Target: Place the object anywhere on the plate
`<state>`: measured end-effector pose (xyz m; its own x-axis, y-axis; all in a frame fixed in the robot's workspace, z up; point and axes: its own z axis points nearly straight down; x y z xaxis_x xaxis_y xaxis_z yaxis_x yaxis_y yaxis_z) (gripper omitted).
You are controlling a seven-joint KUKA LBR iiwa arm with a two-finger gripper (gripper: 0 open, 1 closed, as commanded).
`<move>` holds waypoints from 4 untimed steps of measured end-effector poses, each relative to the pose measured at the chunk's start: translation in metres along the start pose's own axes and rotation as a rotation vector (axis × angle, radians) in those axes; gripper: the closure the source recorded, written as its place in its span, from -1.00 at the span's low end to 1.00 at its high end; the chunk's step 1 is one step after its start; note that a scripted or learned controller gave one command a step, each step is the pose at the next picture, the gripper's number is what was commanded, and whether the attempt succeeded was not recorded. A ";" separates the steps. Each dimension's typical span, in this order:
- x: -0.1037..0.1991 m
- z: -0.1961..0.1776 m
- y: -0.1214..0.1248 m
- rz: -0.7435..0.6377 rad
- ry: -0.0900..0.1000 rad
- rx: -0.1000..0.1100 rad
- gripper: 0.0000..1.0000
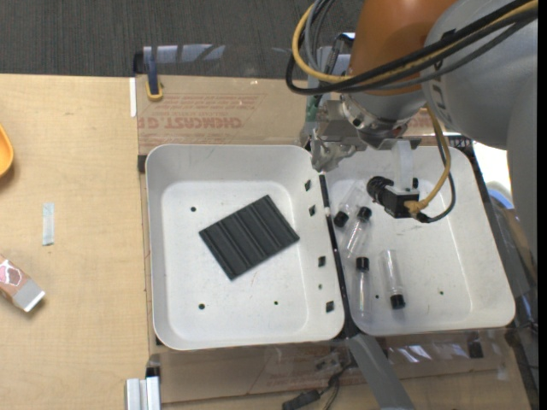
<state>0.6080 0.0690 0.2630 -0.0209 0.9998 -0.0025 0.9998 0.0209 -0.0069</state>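
A dark ribbed rectangular plate [249, 236] lies slanted in the middle of the left white bin [171, 314]. Several clear vials with black caps lie in the right bin [479, 289]: two near its left wall [351, 226] and two lower down [392, 279]. My gripper [327, 149] hangs at the back left corner of the right bin, beside the wall between the bins, under the orange-banded wrist. It is above and behind the vials, to the right of the plate. A black cable fitting [389, 196] dangles below the wrist.
The wooden bench on the left bears a small grey strip [48, 225], a pink and white piece [20, 285] and an orange object [3, 152] at the edge. Cardboard [205, 118] lies behind the left bin. The arm's body covers the right bin's back part.
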 end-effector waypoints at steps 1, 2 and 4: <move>0.025 -0.057 0.050 -0.422 -0.001 -0.004 1.00; 0.076 -0.049 0.054 0.160 -0.002 -0.001 1.00; 0.079 -0.012 0.054 0.219 -0.002 0.001 1.00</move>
<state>0.6599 0.1491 0.2741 0.1967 0.9804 -0.0061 0.9804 -0.1967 -0.0069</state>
